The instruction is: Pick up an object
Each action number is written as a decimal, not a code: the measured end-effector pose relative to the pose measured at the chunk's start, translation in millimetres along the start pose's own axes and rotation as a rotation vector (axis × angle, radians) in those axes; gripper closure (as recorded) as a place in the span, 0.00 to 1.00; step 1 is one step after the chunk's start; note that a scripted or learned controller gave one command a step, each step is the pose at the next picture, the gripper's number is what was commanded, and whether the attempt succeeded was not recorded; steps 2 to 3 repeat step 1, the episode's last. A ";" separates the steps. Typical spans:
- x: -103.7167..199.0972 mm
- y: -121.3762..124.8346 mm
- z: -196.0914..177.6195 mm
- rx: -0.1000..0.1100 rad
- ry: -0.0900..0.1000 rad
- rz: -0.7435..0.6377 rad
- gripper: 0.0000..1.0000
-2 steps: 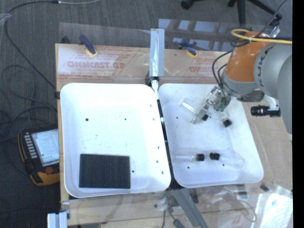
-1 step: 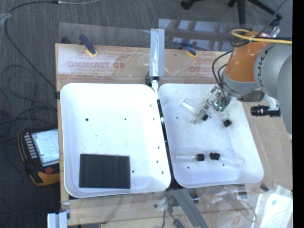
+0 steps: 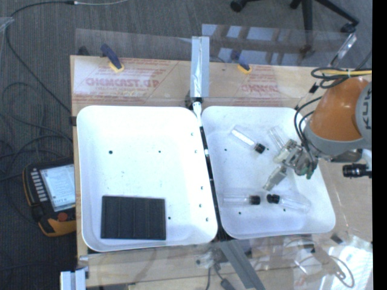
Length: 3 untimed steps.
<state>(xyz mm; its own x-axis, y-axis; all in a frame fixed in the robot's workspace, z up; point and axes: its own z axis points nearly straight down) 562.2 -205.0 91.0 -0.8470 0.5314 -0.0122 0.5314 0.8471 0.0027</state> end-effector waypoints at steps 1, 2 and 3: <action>-82.7 33.5 3.0 -0.004 0.002 0.052 0.00; -82.7 33.5 3.0 -0.004 0.002 0.052 0.00; -82.7 33.5 3.0 -0.004 0.002 0.052 0.00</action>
